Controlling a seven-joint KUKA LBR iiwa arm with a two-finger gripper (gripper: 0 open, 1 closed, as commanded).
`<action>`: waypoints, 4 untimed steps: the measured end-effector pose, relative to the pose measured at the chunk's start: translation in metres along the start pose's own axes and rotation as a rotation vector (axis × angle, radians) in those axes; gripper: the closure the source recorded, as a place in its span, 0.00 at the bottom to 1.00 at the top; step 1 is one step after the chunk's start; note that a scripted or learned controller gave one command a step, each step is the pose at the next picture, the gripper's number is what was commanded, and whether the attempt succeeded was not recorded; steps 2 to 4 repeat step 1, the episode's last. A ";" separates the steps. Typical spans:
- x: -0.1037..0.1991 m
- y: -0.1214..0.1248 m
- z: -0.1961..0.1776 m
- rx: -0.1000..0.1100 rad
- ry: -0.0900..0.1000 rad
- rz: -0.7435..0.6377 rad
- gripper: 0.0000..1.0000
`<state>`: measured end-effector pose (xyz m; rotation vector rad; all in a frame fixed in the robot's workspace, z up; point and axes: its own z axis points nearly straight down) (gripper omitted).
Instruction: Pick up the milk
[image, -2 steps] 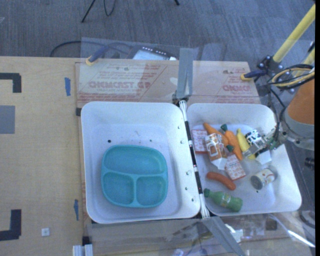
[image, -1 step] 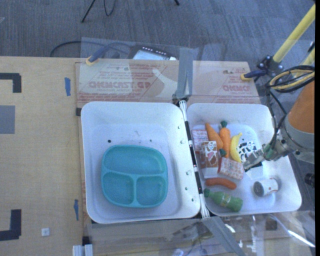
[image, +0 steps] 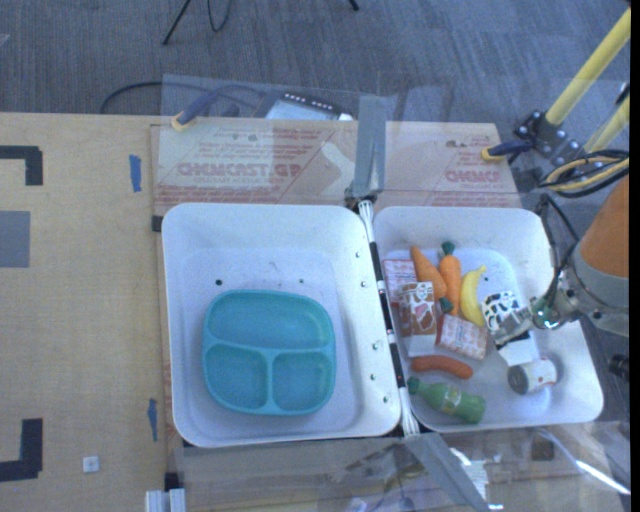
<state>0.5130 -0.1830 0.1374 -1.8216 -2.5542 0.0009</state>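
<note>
Wooden surface (image: 70, 330) is carrying two bins; the milk (image: 503, 312) is lying in the right bin (image: 575, 395), touching the gripper (image: 535, 315) on its left. Jaws' spread: cannot tell.

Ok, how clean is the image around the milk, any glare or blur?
Camera view: soft overall, small print unreadable; the milk carton with cow patches reads against the right bin, but the tool beside it is a blurred dark mass; clear panels along the bottom edge carry reflections; light is even, shadows faint.
</note>
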 end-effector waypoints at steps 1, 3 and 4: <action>0.033 -0.004 -0.071 -0.001 -0.002 0.201 1.00; 0.033 -0.004 -0.071 -0.001 -0.002 0.201 1.00; 0.033 -0.004 -0.071 -0.001 -0.002 0.201 1.00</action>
